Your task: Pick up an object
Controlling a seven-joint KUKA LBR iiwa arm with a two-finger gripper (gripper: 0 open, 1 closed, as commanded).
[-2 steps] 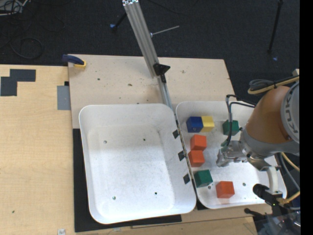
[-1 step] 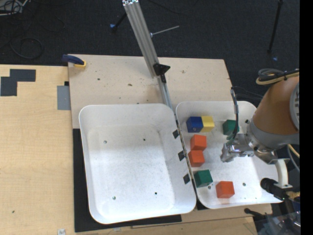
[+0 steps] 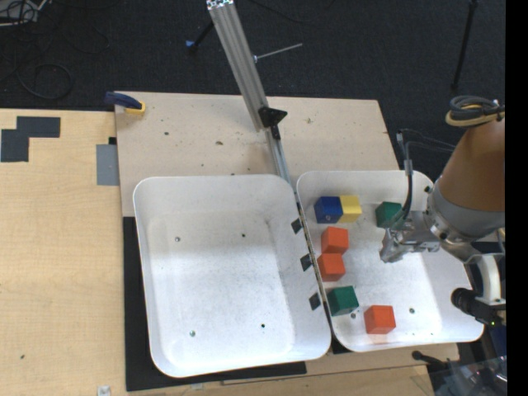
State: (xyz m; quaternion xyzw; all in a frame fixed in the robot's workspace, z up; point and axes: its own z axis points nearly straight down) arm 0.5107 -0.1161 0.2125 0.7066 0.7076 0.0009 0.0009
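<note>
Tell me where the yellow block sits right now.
The yellow block lies in the right bin, near its far edge, touching the blue block on its left.

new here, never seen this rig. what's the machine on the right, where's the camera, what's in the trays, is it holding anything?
The machine is a robot arm, grey with an orange band, reaching in from the right. Its tip is a two-finger gripper.

The one camera is fixed above the bench and looks down at a slant on two shallow white bins: a left bin and a right bin.

The right bin holds small blocks: a blue block touching a yellow block, two orange blocks below them, a green block near the divider, another orange block at the front, and a second green block beside the gripper.

The gripper hangs over the right bin, just below that second green block. I see no block between its fingers, so I would not call anything held.
</note>
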